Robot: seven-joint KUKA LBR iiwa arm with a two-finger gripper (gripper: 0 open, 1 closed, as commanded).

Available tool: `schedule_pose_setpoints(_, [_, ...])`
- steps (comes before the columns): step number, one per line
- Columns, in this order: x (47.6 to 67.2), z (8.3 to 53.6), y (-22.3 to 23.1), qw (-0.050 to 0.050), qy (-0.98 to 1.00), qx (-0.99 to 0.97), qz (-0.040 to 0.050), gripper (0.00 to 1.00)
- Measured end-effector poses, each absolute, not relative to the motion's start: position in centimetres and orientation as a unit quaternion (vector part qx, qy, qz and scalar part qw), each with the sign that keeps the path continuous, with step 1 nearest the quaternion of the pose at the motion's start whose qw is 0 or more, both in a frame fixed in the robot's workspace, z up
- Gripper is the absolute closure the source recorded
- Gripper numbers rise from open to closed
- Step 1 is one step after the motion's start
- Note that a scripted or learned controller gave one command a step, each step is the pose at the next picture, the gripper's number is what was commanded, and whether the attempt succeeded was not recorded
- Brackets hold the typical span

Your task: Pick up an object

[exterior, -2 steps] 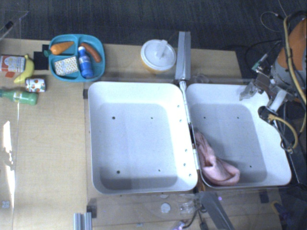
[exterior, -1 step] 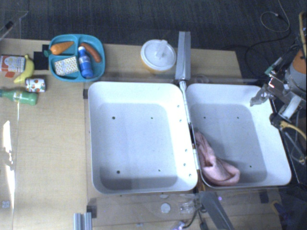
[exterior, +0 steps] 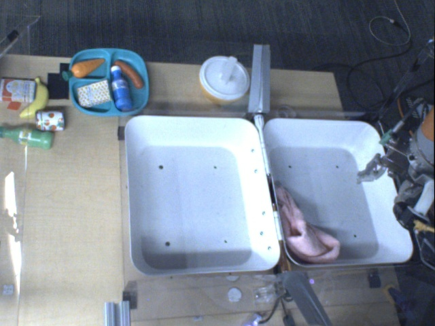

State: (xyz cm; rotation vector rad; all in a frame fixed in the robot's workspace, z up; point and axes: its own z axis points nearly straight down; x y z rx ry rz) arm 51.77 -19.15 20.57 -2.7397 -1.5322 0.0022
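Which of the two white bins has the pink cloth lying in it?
The right-hand bin, the one nearer the arm. The pink cloth lies crumpled in its front left corner, against the divider; the left-hand bin shows bare floor.

Two shallow white plastic bins sit side by side on a pale wooden bench [exterior: 68, 202]; the left bin [exterior: 136, 182] has only its dotted floor, and the right bin [exterior: 326, 138] holds a crumpled pink cloth [exterior: 302, 233] against its near-left corner. At the right bin's right rim hangs the grey metal gripper [exterior: 372, 170], well apart from the cloth. Behind the bins stand a round white-lidded yellow cup [exterior: 224, 79] and a blue divided plastic tray [exterior: 139, 70] of toy food, with a yellow toy banana [exterior: 35, 99] and a green bottle [exterior: 30, 137] further left.
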Motion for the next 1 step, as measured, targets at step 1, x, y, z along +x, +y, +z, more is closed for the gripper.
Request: schedule_pose_setpoints(1, [49.23,22.13,-19.34,0.002,-0.55,-0.835,0.0008,0.0])
